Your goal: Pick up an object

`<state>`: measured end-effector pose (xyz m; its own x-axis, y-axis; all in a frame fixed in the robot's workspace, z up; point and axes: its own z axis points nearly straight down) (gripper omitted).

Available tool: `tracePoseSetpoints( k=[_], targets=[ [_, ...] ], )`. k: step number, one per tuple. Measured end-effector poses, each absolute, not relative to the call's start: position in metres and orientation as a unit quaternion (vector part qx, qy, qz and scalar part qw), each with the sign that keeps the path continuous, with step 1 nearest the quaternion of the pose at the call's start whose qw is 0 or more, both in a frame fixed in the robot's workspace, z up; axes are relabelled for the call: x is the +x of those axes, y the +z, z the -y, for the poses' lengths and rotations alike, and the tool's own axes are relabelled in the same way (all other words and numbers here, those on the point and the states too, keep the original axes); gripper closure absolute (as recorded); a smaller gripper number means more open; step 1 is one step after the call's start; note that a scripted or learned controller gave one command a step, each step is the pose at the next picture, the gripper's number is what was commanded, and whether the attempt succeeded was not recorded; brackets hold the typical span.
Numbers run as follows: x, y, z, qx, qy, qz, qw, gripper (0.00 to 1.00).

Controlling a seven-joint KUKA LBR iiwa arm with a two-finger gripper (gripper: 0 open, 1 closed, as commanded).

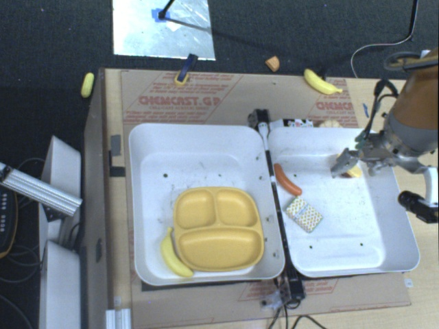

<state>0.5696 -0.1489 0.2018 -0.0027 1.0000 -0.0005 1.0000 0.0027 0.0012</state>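
Observation:
My gripper (357, 167) hangs over the back right part of the right bin (384, 252), open, with its fingers spread apart. A small yellow piece (354, 173) lies between them, close to the left finger (341, 164); I cannot tell whether it is touched. An orange sausage (288, 180) lies near the bin's left wall. In front of it sits a small checkered block (304, 215).
The left bin (206, 146) holds a yellow divided plate (218, 226) and a banana (171, 253) by its front left corner. Behind the bins, on the bench, lie another banana (321, 82) and a small orange bit (273, 63).

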Motion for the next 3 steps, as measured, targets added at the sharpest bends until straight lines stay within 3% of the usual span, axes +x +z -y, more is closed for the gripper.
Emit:
tracePoseSetpoints(
  k=[1, 2, 3],
  targets=[
    [0.623, 0.141, 0.177, 0.706, -0.0003, -0.708, 0.000, 0.00],
    [0.647, 0.084, 0.207, 0.707, -0.0003, -0.708, 0.001, 0.00],
    [0.655, 0.106, 0.208, 0.704, 0.0064, -0.710, 0.012, 1.00]
  ],
)
